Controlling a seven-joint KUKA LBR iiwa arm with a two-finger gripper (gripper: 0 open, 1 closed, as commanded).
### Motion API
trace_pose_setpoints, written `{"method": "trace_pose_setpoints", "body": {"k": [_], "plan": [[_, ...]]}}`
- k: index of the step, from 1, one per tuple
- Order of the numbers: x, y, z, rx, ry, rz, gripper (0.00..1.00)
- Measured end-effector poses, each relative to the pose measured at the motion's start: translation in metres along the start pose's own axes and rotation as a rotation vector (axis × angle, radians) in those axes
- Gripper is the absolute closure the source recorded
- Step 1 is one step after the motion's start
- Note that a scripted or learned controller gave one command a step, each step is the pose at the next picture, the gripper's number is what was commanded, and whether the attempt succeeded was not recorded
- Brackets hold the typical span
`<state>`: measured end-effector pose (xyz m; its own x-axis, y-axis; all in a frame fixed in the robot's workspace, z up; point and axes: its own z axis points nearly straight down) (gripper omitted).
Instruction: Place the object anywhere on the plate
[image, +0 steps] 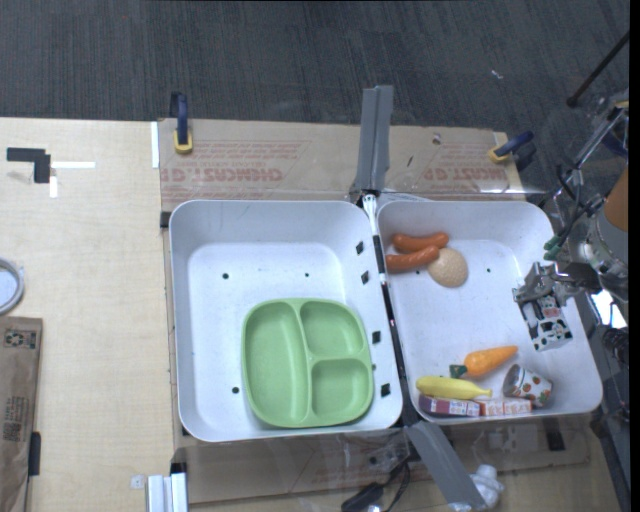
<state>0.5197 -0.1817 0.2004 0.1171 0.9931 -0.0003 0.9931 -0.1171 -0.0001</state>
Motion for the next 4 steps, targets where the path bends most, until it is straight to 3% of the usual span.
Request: {"method": "trace_pose_setpoints", "body": {"k": [1,2,3,4], "plan": [[0.072,0.008,-0.08,0.0,-0.001,-0.251,1.0],[0.172,-0.029,-0.083,0.004,-0.001,-0.133,1.0],[0.24,-0.064,0.01,0.004,-0.001,-0.138,1.0],[0.262,-0.073,0.01,0.004,-0.001,-0.196,1.0]]}}
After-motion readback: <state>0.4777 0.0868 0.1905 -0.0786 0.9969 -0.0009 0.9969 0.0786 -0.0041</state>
